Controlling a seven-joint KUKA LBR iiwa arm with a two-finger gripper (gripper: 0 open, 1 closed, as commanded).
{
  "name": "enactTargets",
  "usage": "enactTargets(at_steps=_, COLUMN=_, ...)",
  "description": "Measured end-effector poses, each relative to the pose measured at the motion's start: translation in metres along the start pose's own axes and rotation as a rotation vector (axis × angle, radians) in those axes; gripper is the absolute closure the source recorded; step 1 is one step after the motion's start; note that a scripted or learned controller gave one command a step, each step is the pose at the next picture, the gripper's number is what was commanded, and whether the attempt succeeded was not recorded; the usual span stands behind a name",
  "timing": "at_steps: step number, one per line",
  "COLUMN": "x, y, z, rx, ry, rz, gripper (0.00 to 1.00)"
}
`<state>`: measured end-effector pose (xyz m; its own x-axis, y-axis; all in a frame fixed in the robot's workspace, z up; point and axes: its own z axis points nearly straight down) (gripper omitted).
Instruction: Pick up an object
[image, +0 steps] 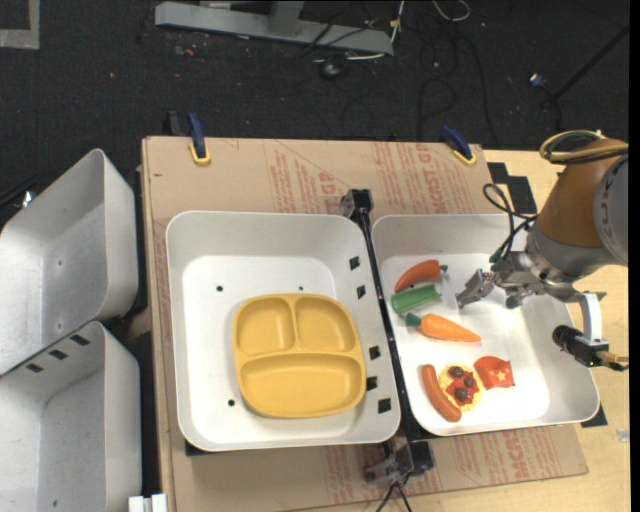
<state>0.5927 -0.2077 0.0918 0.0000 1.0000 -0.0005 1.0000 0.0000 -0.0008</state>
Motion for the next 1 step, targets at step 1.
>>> enactTargets(at_steps=1, x=0.0001, y=0.0008, z=-0.0112, rx=-0.003, ry=-0.001, rz=-0.001, gripper=1.0)
